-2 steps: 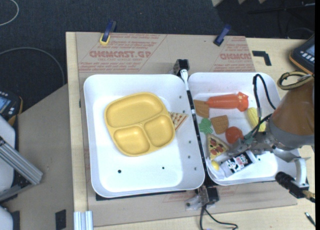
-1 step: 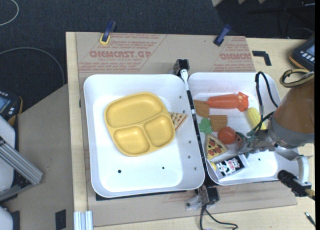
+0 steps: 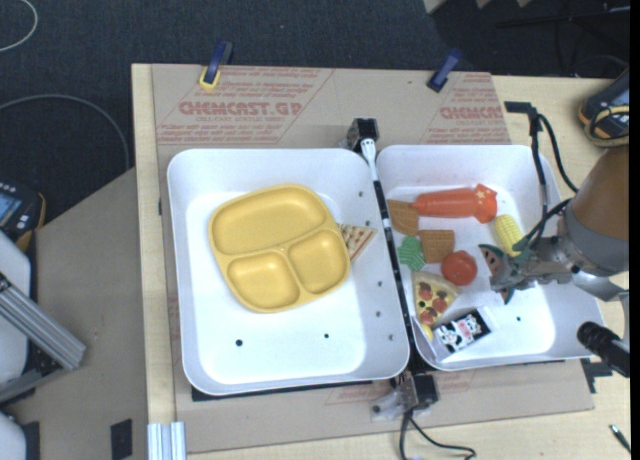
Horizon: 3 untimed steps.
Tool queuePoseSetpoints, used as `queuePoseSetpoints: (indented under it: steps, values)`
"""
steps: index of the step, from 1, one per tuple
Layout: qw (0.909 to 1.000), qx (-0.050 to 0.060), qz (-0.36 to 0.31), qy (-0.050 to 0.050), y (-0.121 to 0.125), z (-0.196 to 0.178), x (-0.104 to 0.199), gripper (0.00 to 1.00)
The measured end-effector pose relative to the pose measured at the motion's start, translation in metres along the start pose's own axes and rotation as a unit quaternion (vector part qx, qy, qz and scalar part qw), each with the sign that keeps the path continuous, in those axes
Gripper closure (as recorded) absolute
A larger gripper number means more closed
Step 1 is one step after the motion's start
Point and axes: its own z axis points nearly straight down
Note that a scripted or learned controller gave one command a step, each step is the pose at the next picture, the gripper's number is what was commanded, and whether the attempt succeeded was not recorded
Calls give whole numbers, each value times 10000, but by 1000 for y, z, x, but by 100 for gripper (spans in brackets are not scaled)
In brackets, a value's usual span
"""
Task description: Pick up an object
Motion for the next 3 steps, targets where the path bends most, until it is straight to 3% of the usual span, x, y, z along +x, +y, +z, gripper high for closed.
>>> queuePoseSetpoints:
  steps: [2, 3]
  values:
    - [10000, -12, -3, -2, 3, -71, -3, 100]
    - [10000, -2, -22, 8, 27, -67, 43, 100]
